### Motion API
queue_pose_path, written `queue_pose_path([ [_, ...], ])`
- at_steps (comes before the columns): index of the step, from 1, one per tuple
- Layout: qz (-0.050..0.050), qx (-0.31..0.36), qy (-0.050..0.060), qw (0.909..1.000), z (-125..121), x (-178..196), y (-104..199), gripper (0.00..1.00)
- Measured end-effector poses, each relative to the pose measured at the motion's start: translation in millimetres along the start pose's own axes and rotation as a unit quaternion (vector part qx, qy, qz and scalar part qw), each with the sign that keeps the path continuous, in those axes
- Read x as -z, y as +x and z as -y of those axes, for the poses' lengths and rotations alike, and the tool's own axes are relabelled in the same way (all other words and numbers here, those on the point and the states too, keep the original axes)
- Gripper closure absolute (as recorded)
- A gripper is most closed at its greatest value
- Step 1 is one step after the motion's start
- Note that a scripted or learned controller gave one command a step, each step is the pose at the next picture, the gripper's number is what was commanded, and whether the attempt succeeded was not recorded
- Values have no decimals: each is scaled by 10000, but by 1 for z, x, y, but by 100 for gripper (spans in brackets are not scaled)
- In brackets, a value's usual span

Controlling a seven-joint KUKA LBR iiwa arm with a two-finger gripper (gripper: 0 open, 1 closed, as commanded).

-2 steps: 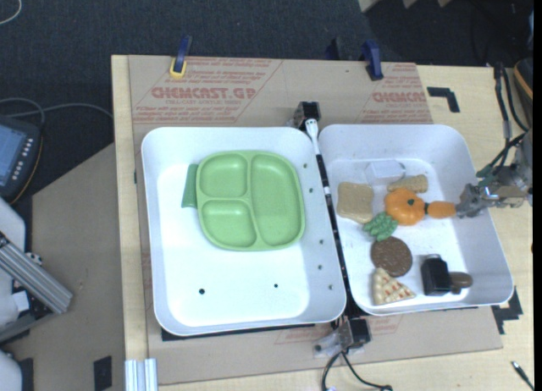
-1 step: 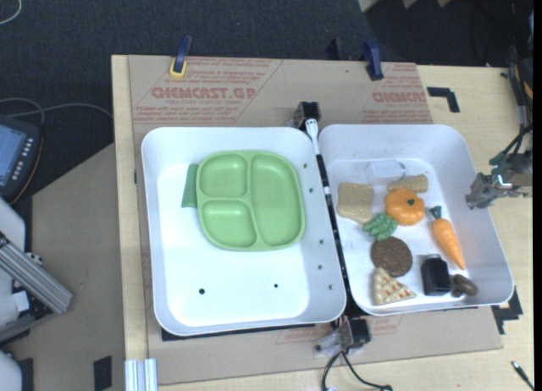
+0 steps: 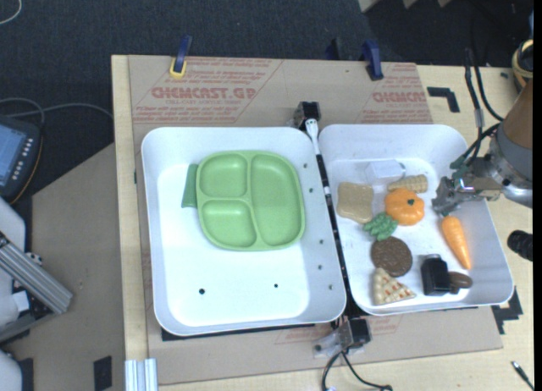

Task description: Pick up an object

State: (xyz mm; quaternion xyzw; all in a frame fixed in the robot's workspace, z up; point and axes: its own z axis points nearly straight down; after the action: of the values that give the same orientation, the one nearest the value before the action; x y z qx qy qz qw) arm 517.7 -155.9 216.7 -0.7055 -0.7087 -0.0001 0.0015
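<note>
The right bin holds several toy foods: a tan bread slice, an orange pumpkin, a green broccoli piece, a brown patty, a pizza slice, an orange carrot, a black block and a waffle-like stick. My gripper hangs over the bin's right side, just above the carrot's top end and right of the pumpkin. Nothing shows between its fingers.
The left bin carries a green divided plate. A clear plastic piece lies at the back of the right bin. Clamps sit at the bench's far edge. The arm enters from the right.
</note>
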Motion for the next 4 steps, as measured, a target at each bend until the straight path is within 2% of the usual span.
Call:
queue_pose_path([
  [1,-6,12,-8,10000,-1,11,59,100],
  [2,6,3,-3,10000,-13,3,106,100],
  [3,-2,7,4,10000,-10,-3,157,100],
  [4,11,-14,-28,10000,-10,16,159,100],
])
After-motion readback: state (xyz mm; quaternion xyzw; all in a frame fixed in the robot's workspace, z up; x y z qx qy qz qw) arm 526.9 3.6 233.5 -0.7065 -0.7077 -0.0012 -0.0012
